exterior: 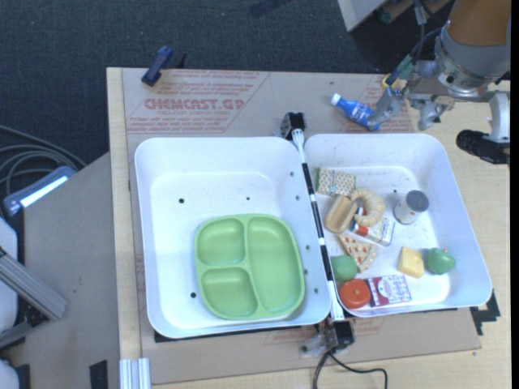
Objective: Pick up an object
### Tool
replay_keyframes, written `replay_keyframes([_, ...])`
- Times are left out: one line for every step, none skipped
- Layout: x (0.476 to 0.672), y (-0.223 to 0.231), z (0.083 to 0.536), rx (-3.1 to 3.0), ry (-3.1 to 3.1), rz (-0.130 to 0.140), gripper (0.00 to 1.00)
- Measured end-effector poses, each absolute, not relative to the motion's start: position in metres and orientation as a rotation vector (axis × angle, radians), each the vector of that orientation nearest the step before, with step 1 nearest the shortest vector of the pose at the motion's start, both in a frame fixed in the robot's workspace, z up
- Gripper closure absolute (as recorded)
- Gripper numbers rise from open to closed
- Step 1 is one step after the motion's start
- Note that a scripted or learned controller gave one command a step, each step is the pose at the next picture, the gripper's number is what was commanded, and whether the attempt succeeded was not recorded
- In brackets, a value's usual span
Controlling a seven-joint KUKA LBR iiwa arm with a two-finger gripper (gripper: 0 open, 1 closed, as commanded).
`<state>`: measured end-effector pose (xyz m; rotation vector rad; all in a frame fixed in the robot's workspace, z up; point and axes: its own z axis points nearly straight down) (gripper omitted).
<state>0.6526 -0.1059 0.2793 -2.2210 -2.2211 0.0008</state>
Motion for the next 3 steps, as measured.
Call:
replay_keyframes([0.588, -0.149, 0.196, -2.222, -2.22, 0.003, 0.0])
replay_keyframes([0.609, -0.113, 0.14, -2.218, -2.221, 0.002, 0.0])
replay_keyframes([0.603, -0.096, 0.084, -2.22, -2.22, 0.002, 0.0])
